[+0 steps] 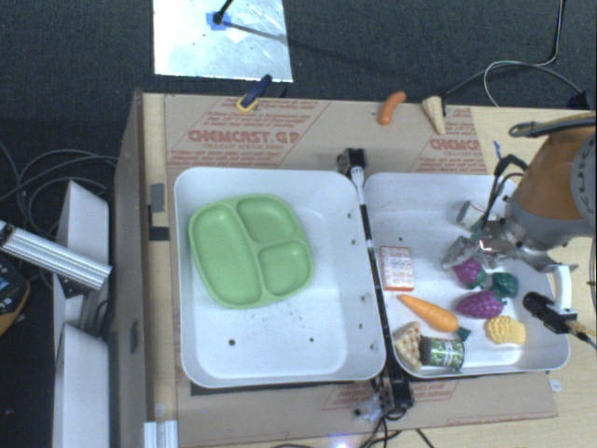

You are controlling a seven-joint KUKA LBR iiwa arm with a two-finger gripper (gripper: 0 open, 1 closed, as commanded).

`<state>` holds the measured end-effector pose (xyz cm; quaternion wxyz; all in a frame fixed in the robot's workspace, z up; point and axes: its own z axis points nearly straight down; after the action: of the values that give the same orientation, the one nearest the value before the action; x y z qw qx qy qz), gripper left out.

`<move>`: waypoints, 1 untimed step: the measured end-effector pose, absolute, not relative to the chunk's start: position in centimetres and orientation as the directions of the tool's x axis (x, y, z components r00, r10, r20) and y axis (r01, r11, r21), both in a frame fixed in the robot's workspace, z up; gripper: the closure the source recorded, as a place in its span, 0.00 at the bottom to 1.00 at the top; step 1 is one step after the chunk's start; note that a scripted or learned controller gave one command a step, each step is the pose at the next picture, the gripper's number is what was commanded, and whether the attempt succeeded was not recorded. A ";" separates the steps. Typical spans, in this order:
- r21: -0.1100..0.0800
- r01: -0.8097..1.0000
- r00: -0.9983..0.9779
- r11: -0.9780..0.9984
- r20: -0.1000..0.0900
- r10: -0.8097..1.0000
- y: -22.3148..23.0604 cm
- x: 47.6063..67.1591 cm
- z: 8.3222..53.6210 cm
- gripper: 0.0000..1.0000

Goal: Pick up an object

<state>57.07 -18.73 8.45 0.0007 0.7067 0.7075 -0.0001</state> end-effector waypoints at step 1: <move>0.000 1.000 -0.002 0.002 -0.001 1.000 -19.2 56.2 8.4 0.00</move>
<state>56.17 -19.18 8.43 0.0004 0.7065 0.7077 -0.0001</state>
